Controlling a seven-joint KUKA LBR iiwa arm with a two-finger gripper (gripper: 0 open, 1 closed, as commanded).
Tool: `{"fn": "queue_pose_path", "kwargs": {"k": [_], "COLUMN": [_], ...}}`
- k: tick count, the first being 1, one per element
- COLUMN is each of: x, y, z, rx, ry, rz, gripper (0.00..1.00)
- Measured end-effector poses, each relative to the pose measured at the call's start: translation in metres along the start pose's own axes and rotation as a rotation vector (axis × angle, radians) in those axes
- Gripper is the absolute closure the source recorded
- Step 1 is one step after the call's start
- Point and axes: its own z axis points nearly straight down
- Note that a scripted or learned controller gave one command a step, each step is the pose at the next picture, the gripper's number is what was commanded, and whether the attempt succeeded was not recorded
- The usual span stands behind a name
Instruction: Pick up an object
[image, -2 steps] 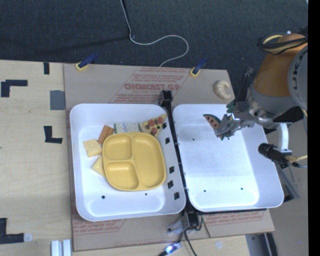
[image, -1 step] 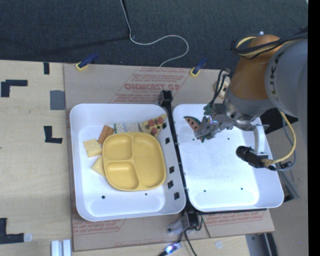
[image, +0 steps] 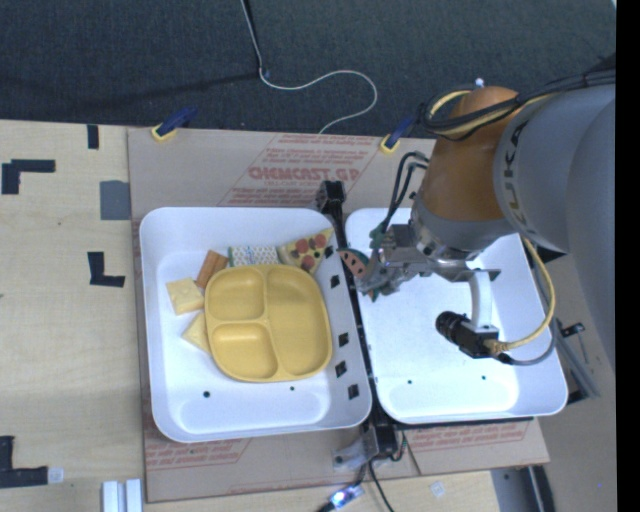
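My gripper (image: 372, 278) hangs low over the left edge of the right bin (image: 450, 385), close to the divider between the bins. A small brown round object (image: 352, 262) sits right at the gripper's tip, against the divider; whether it is gripped cannot be made out. In the left bin (image: 235, 415) a yellow divided plate (image: 268, 322) lies in the middle. Behind it are a tan square piece (image: 184, 296), a brown piece (image: 211, 268), a pale patterned item (image: 252, 256) and a colourful item (image: 308, 248).
The grey arm with its orange band (image: 470, 170) covers the back of the right bin. A black connector on a yellow cable (image: 465, 333) hangs over that bin's middle. Black clips (image: 345, 340) line the divider. A white cable (image: 320, 85) lies behind the bins.
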Motion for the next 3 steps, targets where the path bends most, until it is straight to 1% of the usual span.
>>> {"fn": "queue_pose_path", "kwargs": {"k": [1,2,3], "x": [-0.002,-0.001,-0.005], "y": [0.005,0.000,0.002], "z": [0.002,-0.008,-0.015], "rx": [-0.002,-0.003,-0.003], "ry": [-0.001,0.000,0.000], "rz": [0.002,0.003,0.004], "gripper": [1.00,1.00,1.00]}}
